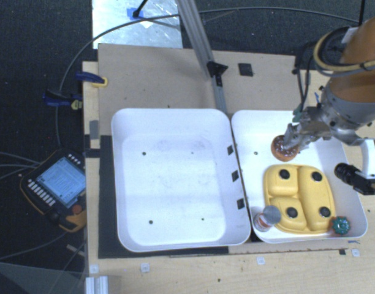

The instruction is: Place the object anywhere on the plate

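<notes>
Your gripper [288, 144] sits over a small round brown disc-like object [283, 149] beside the yellow sectioned plastic plate [299, 198]; jaw state unclear. The object likely handles as light and rigid; grasp across its rim.

The gripper [290, 141] is sitting over a brown round object [283, 148] in the right bin [249, 133], just above the yellow plate [299, 199]; the left bin [171, 179] is lying at frame centre.

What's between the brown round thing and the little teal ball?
In the camera view, the yellow plate lies between the brown round object and the teal ball.
</notes>
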### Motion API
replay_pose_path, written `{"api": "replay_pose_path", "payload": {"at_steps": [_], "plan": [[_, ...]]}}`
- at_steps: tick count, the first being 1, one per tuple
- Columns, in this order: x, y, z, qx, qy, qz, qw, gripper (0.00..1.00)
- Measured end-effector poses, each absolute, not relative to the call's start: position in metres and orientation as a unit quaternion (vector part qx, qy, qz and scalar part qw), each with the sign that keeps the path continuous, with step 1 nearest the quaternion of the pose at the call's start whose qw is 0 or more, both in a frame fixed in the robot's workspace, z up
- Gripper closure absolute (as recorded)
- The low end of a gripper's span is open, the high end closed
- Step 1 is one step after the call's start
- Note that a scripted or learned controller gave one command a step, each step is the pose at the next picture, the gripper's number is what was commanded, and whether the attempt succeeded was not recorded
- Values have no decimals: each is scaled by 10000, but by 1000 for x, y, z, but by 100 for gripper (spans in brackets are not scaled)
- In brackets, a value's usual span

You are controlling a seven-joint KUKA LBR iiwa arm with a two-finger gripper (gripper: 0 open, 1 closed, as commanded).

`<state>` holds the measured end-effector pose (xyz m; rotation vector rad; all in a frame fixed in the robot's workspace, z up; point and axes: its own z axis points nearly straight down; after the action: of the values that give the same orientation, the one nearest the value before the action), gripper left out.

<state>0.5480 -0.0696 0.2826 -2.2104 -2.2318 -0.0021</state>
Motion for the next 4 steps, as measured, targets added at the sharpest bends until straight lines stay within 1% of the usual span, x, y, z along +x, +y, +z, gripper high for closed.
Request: {"api": "replay_pose_path", "payload": {"at_steps": [1,2,3,4], "plan": [[557,-11,278,-7032,-7110,-14,0,100],[552,36,260,-7040,-7102,-5,5,100],[558,91,238,-7036,-7106,-4,10,100],[555,148,239,-7035,-7107,-14,3,100]]}}
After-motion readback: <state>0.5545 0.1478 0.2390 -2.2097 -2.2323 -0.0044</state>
